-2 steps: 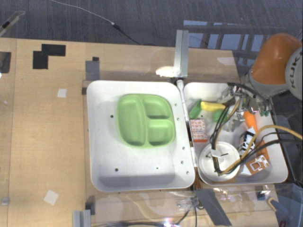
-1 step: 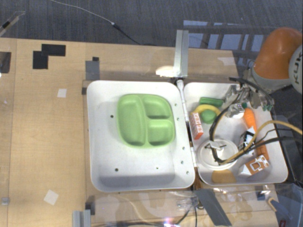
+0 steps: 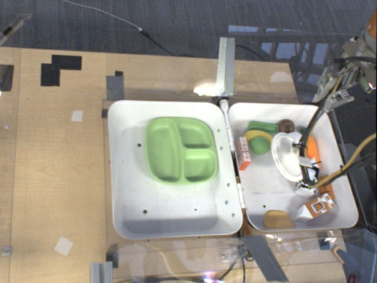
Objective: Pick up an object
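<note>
We look down at a slant on a pale wooden surface [image 3: 53, 175] carrying two shallow white bins side by side. The left bin [image 3: 126, 211] holds a green divided tray [image 3: 179, 149], lying flat near its middle.

The right bin [image 3: 259, 187] holds the candidates for picking. Along its far side lie a green cylinder-like item [image 3: 262, 126], a small dark round object [image 3: 286, 125], and a yellow-and-green fruit-like piece [image 3: 257, 141]. A small red and white carton [image 3: 242, 152] sits beside the divider. A white bowl or plate [image 3: 285, 157] rests near the middle, with an orange carrot-like item [image 3: 313, 148] just beside it on the right. At the near side lie a tan rounded piece [image 3: 277, 219] and a white and orange box [image 3: 318, 206].

The hand [image 3: 307, 175] is low in the right bin, just beside the white bowl's near-right rim and close to the orange item. It is small and dark here; we cannot tell whether it is released or clenched, and we see nothing clearly between its tips.

In our judgement the task is at the reaching or grasping stage: every object seems to rest in the bin, so securing and lifting one are left to do.
</note>
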Controlling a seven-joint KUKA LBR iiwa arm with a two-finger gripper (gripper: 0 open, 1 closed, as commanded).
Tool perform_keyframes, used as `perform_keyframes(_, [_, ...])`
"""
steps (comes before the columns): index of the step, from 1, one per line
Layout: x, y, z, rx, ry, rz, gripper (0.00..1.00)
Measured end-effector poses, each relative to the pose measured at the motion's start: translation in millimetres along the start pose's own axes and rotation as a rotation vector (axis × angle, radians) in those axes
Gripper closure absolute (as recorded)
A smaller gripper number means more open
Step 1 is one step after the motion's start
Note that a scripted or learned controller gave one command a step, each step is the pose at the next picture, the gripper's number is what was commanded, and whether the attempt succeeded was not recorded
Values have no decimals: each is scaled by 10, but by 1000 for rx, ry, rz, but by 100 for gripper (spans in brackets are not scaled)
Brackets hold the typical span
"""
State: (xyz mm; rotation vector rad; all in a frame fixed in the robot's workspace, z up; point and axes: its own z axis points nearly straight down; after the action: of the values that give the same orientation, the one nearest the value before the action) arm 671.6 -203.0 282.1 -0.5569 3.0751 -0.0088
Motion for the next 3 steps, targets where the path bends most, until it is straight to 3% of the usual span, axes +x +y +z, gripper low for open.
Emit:
perform_keyframes(1, [33,-5,-144,-5,4,-262,100])
perform_keyframes(2, [10,-10,-315,-9,3,-660,100])
perform_keyframes(3, [392,139,742,-14,2,-1175,100])
